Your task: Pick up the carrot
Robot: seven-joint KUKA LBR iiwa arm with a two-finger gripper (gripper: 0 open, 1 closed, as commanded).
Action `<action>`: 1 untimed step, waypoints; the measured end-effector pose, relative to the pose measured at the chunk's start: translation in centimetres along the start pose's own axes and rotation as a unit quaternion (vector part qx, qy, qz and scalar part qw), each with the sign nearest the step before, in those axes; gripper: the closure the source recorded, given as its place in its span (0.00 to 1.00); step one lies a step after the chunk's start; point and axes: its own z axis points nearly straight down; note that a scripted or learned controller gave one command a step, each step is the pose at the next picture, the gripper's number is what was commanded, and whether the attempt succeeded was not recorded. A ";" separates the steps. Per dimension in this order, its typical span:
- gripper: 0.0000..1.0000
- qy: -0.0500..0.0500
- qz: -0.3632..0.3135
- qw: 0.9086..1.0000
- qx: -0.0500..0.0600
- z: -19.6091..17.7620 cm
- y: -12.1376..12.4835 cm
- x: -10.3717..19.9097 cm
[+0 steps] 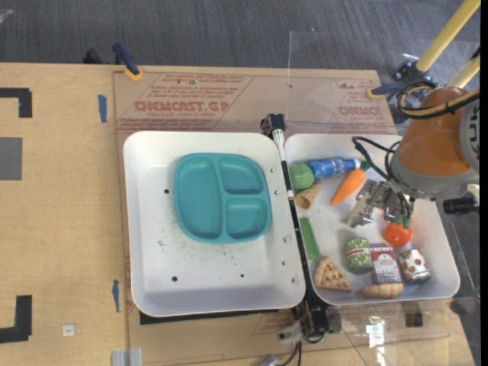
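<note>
My hand (375, 204) hangs low in the right bin (446, 280), whether open or closed I cannot tell, with the carrot (348, 186) lying free just to its left, tilted, likely my next reach.
</note>
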 end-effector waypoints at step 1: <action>0.00 0.001 0.000 1.000 0.001 0.1 0.0 0.0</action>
